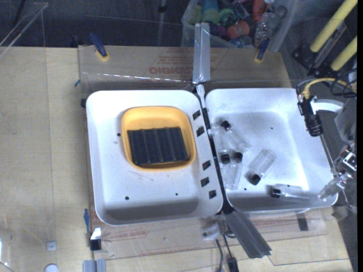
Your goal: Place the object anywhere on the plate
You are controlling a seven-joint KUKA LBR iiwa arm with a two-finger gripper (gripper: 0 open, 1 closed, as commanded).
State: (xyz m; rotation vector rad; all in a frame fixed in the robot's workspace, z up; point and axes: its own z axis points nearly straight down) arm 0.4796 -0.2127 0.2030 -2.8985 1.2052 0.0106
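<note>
Clear plastic vials with black caps, the task's objects, are seen scattered in the right bin [283, 103] in the camera view: one small vial [225, 126] lies near the bin's upper left, two more [231, 157] lie close together just beside the centre divider [205, 152], a larger tube [259, 166] lies tilted near the middle with its black cap toward the lower left, and a long slim vial [290, 192] lies along the near wall, cap to the left. The yellow plate [156, 118] is set in the left bin [102, 169], well apart from all the vials, and a dark ribbed rectangle [157, 145] is seen lying in the plate's hollow. The arm is seen at the right edge of the view, just outside the right bin's rim, with a black cable connector [311, 120] hanging above that rim. The gripper [340, 177] is cut off by the frame edge, so whether its jaws are spread or pressed together cannot be told, and nothing is seen between them. A clear box of coloured toys [238, 10] stands beyond the bins.
</note>
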